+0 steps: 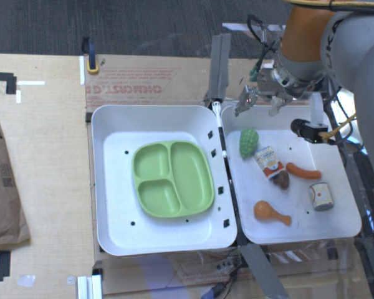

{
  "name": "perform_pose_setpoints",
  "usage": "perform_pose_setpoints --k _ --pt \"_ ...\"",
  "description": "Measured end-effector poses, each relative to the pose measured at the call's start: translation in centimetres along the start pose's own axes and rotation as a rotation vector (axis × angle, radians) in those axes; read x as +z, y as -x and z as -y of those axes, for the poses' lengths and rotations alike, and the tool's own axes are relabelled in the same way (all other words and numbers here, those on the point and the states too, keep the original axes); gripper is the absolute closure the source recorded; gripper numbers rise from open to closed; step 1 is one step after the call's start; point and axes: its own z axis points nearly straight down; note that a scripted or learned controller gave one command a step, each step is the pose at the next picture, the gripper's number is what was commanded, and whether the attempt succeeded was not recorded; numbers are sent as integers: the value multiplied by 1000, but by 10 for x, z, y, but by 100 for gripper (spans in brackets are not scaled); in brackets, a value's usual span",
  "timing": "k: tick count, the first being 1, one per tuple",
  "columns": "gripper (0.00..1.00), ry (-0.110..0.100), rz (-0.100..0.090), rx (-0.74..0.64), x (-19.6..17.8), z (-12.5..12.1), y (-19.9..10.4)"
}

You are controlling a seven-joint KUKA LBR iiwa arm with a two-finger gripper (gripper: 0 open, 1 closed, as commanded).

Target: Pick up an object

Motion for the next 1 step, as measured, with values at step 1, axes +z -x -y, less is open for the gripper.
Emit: perform_pose_setpoints --k 1 --pt "0 0 0 211 122 1 53"
